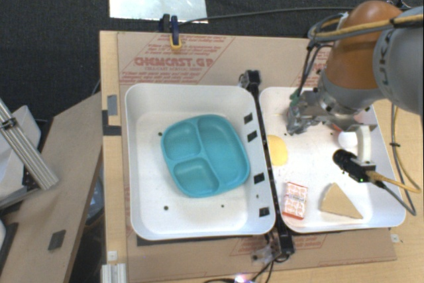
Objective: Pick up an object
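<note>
In the right bin (317,168) lie three things. A round yellow object (277,150) rests against the bin's left wall. A small red-and-white packet (295,200) sits near the front edge, and a tan wedge (340,202) lies to its right. My gripper (296,121) hangs over the back left part of this bin. It is a little behind and to the right of the yellow object, and apart from it. The grey arm and its orange band reach in from the right and hide the bin's back right corner.
The left bin (142,162) holds a teal divided plate (204,154). A black divider strip with clips (260,142) runs between the two bins. The cardboard sheet (192,56) under the bins lies behind them.
</note>
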Available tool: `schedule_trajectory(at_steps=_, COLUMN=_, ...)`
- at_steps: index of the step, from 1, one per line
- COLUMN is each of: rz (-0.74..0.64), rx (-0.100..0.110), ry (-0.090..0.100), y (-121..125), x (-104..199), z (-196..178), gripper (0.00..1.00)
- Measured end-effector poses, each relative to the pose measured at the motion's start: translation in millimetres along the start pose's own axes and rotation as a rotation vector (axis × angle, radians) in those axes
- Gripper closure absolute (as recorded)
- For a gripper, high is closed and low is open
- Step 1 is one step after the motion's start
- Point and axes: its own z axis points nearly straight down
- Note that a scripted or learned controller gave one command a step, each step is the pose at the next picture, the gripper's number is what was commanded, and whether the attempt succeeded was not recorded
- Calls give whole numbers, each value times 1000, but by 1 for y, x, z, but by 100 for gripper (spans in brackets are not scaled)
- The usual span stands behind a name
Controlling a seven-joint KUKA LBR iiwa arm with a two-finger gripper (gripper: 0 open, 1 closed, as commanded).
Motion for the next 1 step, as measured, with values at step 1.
schedule_trajectory(at_steps=1, rz=-1, rx=-1, ry=1, y=22, x=55, z=-10, gripper=100)
